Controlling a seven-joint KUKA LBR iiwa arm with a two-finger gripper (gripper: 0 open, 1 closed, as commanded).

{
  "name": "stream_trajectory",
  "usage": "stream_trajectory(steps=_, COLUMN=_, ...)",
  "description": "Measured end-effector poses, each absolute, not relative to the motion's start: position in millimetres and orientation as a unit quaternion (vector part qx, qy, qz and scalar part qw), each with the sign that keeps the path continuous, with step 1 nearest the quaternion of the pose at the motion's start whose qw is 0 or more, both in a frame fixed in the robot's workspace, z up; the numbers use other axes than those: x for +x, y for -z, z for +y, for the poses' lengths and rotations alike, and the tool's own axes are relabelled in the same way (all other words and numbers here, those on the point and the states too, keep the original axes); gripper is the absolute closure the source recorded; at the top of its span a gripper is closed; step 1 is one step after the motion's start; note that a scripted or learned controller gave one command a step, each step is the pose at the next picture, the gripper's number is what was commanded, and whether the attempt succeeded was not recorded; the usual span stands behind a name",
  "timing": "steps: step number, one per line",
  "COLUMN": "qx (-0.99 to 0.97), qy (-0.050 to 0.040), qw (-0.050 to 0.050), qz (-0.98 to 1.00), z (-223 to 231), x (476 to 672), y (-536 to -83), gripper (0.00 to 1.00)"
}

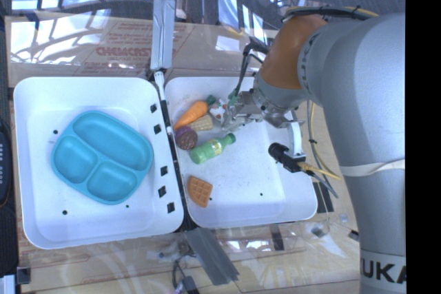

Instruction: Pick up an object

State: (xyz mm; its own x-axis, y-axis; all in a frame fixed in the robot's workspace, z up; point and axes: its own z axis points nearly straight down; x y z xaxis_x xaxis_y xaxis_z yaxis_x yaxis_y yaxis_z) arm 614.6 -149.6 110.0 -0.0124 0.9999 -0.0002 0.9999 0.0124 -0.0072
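The left bin (34,169) holds a blue divided plate (102,156), lying flat near its centre. The right bin (275,200) holds a toy carrot (191,113), a corn piece (202,124) just beside it, a dark round item (186,138) and a green bottle (211,147) lying on its side. A waffle-shaped piece (200,191) lies apart, near the front edge. The hand (231,110) sits low over the cluster's right side, near the carrot tip; whether it is wide, narrow or holding anything cannot be told.
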Motion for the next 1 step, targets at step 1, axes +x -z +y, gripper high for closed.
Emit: stream_trajectory(steps=1, qx=-0.801, qy=0.0007, qw=0.0, qz=-0.599, z=-54.9, x=630.3, y=-193.1, gripper=1.0)
